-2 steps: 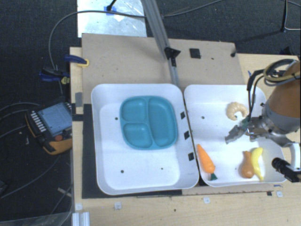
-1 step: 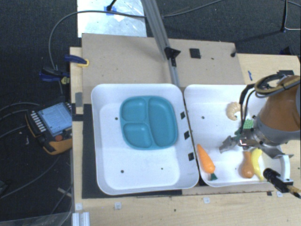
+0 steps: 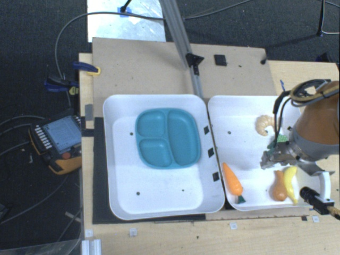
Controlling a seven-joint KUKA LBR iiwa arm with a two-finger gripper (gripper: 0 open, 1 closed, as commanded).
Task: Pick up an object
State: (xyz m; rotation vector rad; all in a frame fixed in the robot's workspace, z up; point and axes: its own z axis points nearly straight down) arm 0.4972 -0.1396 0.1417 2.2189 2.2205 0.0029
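My gripper (image 3: 272, 160) hangs low over the right bin (image 3: 234, 116), its dark fingers pointing down and left. An orange carrot (image 3: 232, 180) lies near the bin's front left corner, to the left of the gripper. A brown pear-shaped piece (image 3: 278, 187) and a yellow banana (image 3: 290, 181) lie just in front of the gripper, near the front rim. A beige curled piece (image 3: 263, 123) rests toward the back of the bin, behind the gripper. Nothing shows between the fingers.
The left bin (image 3: 119, 195) holds a blue divided plate (image 3: 168, 137). A grey pole (image 3: 178, 31) slants across the back of the bench. The arm's orange band (image 3: 319, 122) looms over the right bin's right side. Cables and a handheld device (image 3: 57, 141) lie left of the bench.
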